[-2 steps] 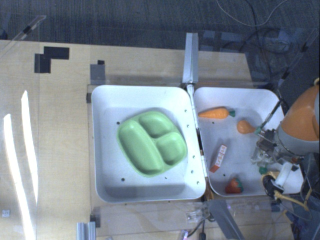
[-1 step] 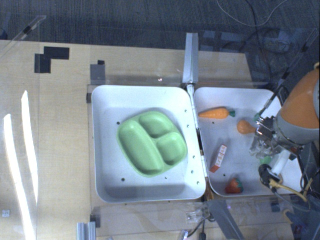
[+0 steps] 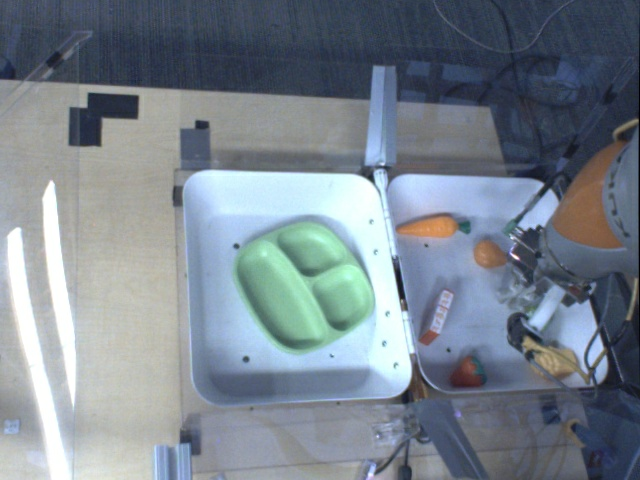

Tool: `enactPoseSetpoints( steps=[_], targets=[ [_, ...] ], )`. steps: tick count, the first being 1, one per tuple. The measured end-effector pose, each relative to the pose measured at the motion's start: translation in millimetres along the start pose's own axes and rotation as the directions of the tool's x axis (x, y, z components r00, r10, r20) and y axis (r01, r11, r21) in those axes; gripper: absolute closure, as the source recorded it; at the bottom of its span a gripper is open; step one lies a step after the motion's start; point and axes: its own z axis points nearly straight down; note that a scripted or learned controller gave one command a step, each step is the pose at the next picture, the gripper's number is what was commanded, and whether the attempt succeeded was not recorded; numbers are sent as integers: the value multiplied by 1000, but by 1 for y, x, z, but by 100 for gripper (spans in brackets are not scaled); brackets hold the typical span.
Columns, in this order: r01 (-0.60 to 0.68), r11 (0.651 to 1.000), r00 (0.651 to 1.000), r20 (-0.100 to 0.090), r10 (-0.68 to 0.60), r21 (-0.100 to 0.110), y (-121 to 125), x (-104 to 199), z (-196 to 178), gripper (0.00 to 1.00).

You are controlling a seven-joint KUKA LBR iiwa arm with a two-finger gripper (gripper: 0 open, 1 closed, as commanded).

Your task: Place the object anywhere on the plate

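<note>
A green plate [image 3: 303, 284] with three compartments lies in the left bin [image 3: 215, 368]. The right bin [image 3: 440, 373] holds a carrot [image 3: 428, 227], a small orange fruit [image 3: 488, 255], a red and white packet [image 3: 440, 313], a strawberry [image 3: 467, 371] and a yellowish, banana-like thing [image 3: 553, 359]. My gripper [image 3: 528, 286] hangs low over the right side of the right bin, just right of the orange fruit and above the yellowish thing. Nothing is plainly held in it.
A metal divider post [image 3: 381, 118] stands at the back between the bins. Cables [image 3: 500, 28] trail over the dark floor behind. The arm's orange band [image 3: 603, 200] overhangs the right bin's far right edge.
</note>
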Motion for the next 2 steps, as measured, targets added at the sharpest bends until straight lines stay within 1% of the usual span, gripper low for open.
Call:
enactPoseSetpoints(
  steps=[1,2],
  targets=[
    [-38,999,999,-1,38,-2,-29,89,-87,100],
    [-79,997,997,-1,79,-2,-48,118,-118,100]
  ],
)
